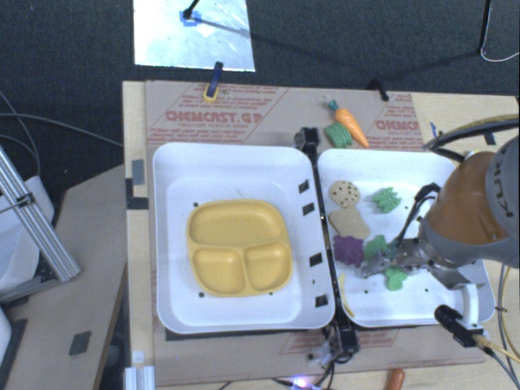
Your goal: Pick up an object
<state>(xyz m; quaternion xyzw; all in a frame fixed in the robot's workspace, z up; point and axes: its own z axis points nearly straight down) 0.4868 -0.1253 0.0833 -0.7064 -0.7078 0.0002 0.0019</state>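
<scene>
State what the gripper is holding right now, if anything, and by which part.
It cannot be told. The gripper sits low in the right bin among green toy pieces, beside the purple grapes; no grasp is clearly visible.

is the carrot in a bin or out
Out. The toy carrot lies on the cardboard behind the right bin, beyond its far rim, beside a green piece.

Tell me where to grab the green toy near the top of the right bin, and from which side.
Grip the green toy across its narrow middle, coming straight down from above. It lies flat on the right bin floor with bare white around it, apart from the cookie, so fingers should fit on either side. Its lumpy outline may slip; close on the thickest part.
</scene>
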